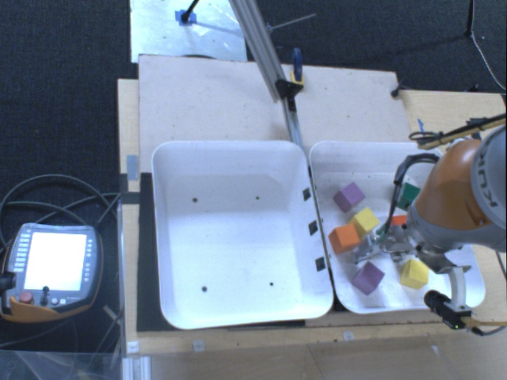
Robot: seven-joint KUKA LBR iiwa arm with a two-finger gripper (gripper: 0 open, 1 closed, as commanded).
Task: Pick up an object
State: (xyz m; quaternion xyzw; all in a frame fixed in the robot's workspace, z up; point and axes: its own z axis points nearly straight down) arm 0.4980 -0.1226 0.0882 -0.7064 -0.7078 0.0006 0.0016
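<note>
Near purple cube (368, 278) in right bin (348, 155), judged light, rigid, smooth-sided, best taken across opposite flat faces; gripper (371, 249) just beyond, spread or pressed together impossible to tell.

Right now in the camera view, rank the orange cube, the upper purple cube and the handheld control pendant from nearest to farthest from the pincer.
Pincer sits in the right bin.
1. Orange cube: right bin, just left of it.
2. Upper purple cube: right bin, farther up.
3. Handheld control pendant: off the bench, far left.
</note>
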